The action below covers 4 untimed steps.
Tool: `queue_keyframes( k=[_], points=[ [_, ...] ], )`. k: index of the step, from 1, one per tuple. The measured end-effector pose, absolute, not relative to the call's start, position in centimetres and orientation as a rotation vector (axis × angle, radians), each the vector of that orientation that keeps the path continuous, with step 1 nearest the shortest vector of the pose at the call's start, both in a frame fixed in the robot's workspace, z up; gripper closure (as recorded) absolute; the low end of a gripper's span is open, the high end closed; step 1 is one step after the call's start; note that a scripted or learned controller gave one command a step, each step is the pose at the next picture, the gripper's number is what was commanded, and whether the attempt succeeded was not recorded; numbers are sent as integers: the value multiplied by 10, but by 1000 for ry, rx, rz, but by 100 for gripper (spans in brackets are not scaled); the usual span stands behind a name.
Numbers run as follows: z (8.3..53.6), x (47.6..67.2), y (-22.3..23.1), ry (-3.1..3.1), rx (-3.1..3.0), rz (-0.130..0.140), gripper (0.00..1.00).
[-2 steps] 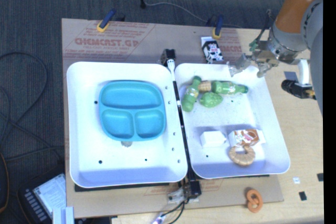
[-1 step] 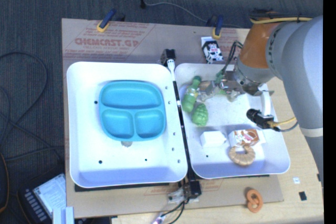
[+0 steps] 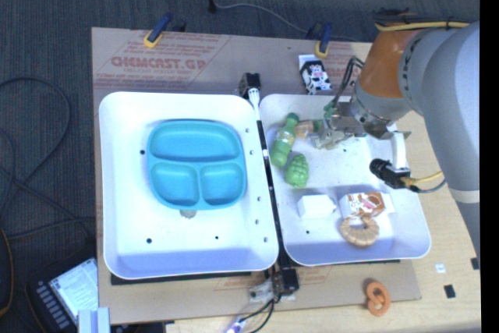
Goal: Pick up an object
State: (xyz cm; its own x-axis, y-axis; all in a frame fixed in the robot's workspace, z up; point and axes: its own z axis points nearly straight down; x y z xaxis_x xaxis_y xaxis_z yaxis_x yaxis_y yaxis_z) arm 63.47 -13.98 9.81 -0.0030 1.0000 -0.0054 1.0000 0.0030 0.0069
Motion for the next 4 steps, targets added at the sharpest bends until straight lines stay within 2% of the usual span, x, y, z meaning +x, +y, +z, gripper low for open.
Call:
queue_keyframes(
  k=[1,2,3,4],
  points=[
    [123,663,-132,2234,2237,-31,100],
    [81,661,-189,2250,2244,-34,100],
    [126,666,-136,2229,2226,-12,100],
    [115,666,-108,2224,2230,-23,100]
  ],
)
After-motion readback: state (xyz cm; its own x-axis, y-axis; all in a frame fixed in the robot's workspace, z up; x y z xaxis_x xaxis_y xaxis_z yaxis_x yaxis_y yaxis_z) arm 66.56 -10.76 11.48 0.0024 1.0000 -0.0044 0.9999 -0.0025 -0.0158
